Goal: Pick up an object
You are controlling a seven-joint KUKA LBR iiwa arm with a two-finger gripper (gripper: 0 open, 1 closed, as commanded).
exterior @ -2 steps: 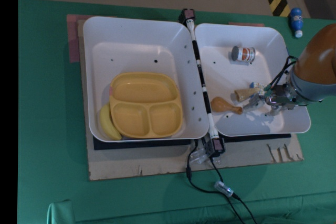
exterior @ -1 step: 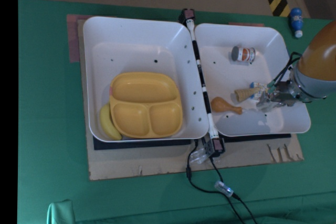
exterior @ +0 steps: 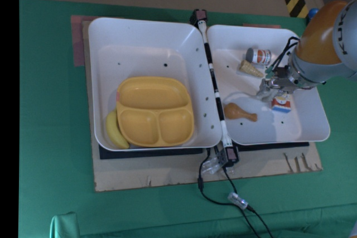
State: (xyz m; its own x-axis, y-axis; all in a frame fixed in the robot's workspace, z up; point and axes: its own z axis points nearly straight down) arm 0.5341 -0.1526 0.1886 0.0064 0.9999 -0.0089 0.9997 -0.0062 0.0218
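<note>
My gripper (exterior: 271,88) hangs in the right bin (exterior: 312,125), half hiding a small carton (exterior: 281,104); its grip I cannot tell.
Drumstick (exterior: 240,112), cone (exterior: 251,69), can (exterior: 259,56) alongside; left bin (exterior: 106,42) holds tray (exterior: 155,111), banana (exterior: 115,131).

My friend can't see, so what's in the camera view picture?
A grey and orange robot arm's gripper hovers in the right white bin above a small carton, near a toy drumstick. The left white bin holds a yellow divided tray and a banana.
</note>
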